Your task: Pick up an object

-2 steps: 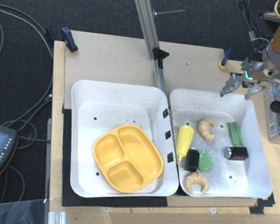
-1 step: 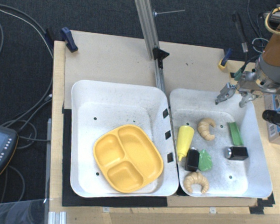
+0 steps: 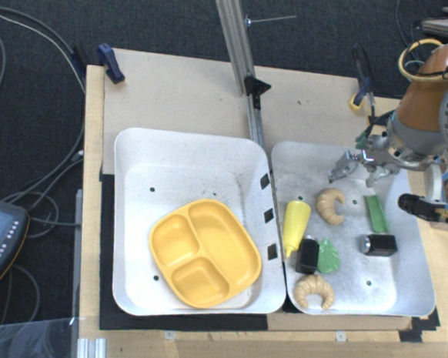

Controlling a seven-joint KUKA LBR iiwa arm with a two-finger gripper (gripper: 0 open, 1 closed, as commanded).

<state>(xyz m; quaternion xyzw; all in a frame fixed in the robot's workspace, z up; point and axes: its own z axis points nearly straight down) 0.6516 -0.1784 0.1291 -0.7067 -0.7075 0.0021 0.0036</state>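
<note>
My gripper (image 3: 358,172) hangs over the back of the right bin (image 3: 412,293), its two fingers spread open with nothing between them. Just in front of it lies a tan croissant (image 3: 331,205). A green stick (image 3: 375,213) lies to the gripper's front right, and a small black block (image 3: 379,244) sits below that. A yellow bottle (image 3: 295,226) lies along the bin's left side, next to a black box (image 3: 308,255) and a green piece (image 3: 328,256). A second croissant (image 3: 315,292) rests near the front edge.
The left bin (image 3: 132,175) holds a yellow divided tray (image 3: 204,252). A grey metal pole (image 3: 237,36) slants up from between the bins. Blue clamps (image 3: 110,61) sit on the bench's back edge, and cables lie on the floor at left.
</note>
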